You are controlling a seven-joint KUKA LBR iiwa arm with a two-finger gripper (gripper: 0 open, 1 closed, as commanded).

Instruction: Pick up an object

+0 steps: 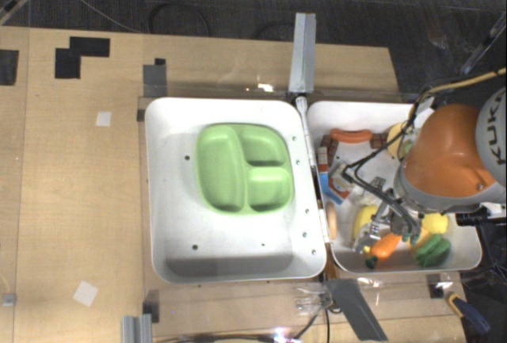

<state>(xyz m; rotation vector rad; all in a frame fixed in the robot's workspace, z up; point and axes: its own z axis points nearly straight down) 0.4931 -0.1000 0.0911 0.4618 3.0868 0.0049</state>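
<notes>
A single fixed camera looks down at a slant from above the bench point(71, 199), far enough to take in both bins; the arm point(447, 151) enters at 3 o'clock.

White letters "KU" (cut off by the edge) on the grey arm point(493, 127)

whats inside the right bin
The right bin holds a heap of toy food: an orange sausage-like piece, yellow pieces, an orange carrot shape, something green. The arm covers much of the bin, hiding whatever lies beneath.
</notes>
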